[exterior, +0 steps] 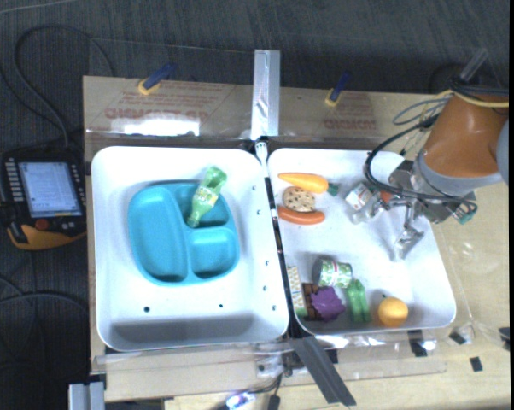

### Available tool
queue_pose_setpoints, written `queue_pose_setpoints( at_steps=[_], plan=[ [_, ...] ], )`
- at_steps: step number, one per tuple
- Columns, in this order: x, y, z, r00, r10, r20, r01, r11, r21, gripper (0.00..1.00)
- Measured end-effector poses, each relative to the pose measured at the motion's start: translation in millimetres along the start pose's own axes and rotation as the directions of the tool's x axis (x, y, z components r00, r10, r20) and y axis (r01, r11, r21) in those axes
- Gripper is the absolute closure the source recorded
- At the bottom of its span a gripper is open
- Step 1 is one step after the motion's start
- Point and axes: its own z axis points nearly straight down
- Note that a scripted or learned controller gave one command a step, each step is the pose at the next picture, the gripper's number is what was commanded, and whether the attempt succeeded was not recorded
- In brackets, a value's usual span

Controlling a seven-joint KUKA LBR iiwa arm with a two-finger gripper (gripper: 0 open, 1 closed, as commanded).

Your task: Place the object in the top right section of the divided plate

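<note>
A green plastic bottle (204,196) lies tilted across the top right section of the blue divided plate (159,246), its cap end reaching past the plate's upper rim. The plate sits in the left bin (120,314). My gripper (408,242) hangs over the right bin (428,289), far to the right of the plate. It is open, with nothing between its fingers, above bare white bin floor.
The right bin holds an orange carrot (303,181), a cookie (298,199), a sausage (301,217), a small clear item (359,201), a green can (334,273), purple grapes (327,303) and an orange fruit (394,311). A handheld pendant (39,196) lies left of the bench.
</note>
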Motion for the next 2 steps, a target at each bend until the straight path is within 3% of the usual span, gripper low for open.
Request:
queue_pose_setpoints(
  at_steps=[1,2],
  plan=[
    [0.0,0.0,0.0,1.0,0.0,0.0,0.0,1.0,0.0,0.0],
    [-1.9,-1.2,-11.6,1.0,0.004,0.005,-0.004,1.0,0.003,1.0]
  ],
)
